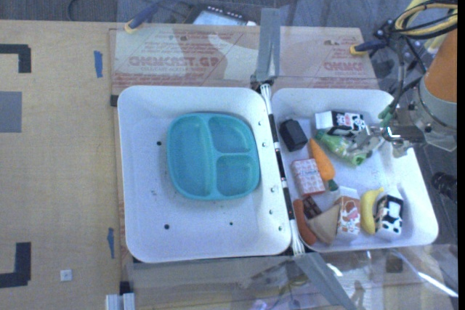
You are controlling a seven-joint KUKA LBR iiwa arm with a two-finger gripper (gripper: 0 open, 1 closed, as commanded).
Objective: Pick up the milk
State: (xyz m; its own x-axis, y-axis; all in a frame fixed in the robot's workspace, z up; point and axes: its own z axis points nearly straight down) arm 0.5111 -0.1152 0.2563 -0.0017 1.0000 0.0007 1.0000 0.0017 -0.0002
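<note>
Two small cartons with a black-and-white cow pattern lie in the right bin [425,189]. One milk carton [341,120] is in the far part, lying on its side. The other cow-patterned carton [392,215] is in the near right corner beside a banana [371,210]. My gripper [385,133] reaches in from the right, low over the bin. It sits just right of the far milk carton and above a green bag [347,147]. Nothing shows as held in it.
The right bin also holds a black block [293,133], a carrot [322,158], a pink box [308,176], a red-printed carton [349,215] and a brown wedge [325,225]. A teal divided plate [214,156] lies in the left bin [138,178]. Cables hang at the far right.
</note>
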